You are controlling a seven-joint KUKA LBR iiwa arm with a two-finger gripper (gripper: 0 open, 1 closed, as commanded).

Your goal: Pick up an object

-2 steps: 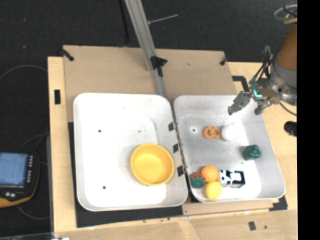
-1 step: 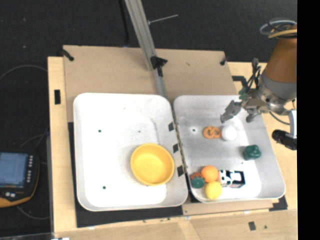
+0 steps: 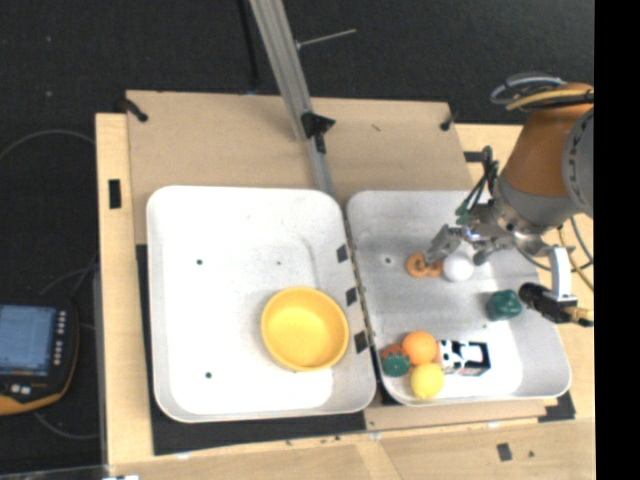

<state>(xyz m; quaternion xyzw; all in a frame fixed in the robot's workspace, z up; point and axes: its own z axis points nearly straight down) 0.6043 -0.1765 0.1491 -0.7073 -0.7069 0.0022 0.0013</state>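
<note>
Two white bins sit side by side on your bench; entries follow.

Gripper (image 3: pixel 462 251): you see it low over the right bin (image 3: pixel 385 223), on the grey arm (image 3: pixel 545 173) with its orange band reaching in from the right. Its fingers are spread apart, one toward the orange ring (image 3: pixel 424 265) and the other on the far side of the white ball (image 3: pixel 458 268). The ball lies under the gap between them, but you cannot tell from this slant whether either finger touches it, and nothing is visibly pinched.

White ball: round, so no long axis; it rests on the bin floor near the middle of the right bin, just beside the orange ring, which lies flat to its left.

Right bin, further contents: a green object (image 3: pixel 504 304) toward the right wall; along the near wall a cluster of an orange ball (image 3: pixel 420 347), a yellow ball (image 3: pixel 427 380) touching it below, a small dark green piece (image 3: pixel 395 364) at their left, and a black-and-white block (image 3: pixel 466 358) just beside them on the right.

Left bin (image 3: pixel 200 228): one yellow bowl (image 3: pixel 304 328), upright, mouth up, in the near right part, close to the wall shared with the right bin
</note>
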